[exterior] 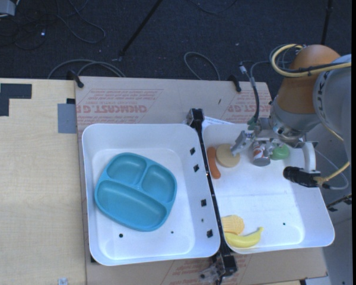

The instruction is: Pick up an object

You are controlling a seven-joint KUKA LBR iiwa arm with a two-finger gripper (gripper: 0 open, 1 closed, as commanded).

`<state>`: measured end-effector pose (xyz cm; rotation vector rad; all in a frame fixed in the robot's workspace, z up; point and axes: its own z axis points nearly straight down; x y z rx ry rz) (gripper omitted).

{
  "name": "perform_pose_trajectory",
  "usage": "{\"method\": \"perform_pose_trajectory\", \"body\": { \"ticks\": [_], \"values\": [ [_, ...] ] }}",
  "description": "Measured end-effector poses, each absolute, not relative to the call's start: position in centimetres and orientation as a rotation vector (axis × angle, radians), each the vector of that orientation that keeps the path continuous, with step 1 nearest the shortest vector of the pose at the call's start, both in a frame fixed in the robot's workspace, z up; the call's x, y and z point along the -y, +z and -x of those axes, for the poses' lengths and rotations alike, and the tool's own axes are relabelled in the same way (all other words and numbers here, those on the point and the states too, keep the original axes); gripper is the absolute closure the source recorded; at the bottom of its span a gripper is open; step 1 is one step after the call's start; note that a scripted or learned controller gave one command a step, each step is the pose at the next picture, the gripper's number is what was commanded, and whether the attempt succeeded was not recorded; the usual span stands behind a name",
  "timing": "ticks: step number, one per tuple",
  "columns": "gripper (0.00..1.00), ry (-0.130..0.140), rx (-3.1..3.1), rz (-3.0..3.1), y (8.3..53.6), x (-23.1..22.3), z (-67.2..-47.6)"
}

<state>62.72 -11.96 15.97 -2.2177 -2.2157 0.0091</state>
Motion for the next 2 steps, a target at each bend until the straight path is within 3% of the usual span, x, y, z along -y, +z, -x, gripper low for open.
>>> {"method": "perform_pose_trajectory", "body": {
  "ticks": [1,2],
  "values": [
    [0.00,0.008,2.216,2.218,11.2,12.7,-62.2],
    [0.00,-0.006,2.221,2.221,9.3,12.6,-62.5]
  ]
}}
